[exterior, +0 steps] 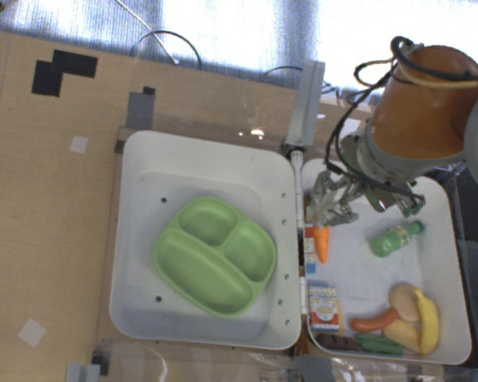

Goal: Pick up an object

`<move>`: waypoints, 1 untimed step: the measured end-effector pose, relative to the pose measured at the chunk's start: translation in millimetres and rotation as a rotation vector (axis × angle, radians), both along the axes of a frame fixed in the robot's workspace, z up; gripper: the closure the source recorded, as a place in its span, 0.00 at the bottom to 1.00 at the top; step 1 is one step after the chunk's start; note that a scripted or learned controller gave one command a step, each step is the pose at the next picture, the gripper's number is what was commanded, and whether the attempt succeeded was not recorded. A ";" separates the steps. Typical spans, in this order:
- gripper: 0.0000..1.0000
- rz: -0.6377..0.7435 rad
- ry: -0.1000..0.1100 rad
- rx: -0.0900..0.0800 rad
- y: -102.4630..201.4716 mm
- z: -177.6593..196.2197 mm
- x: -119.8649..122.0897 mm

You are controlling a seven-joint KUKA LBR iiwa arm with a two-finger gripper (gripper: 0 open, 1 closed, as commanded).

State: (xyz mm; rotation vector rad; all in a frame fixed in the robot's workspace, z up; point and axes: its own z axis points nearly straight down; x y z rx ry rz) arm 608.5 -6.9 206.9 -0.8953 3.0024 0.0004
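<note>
carrot [322, 242] — right bin [441, 258], left edge, just below pincer [335, 210] | pincer grip — cannot tell

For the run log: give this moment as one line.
gripper: over right bin, upper-left corner | carrot: just below it, not held | green plate: left bin

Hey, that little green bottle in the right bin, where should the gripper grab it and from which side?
Probably across the middle of the green bottle, coming straight down. It lies on its side, slanted, cap toward the upper right, with bare bin floor around it, so fingers could close across its narrow width.
</note>
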 end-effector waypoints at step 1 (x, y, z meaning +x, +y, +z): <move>1.00 0.231 0.003 -0.003 -23.0 -18.2 -104.7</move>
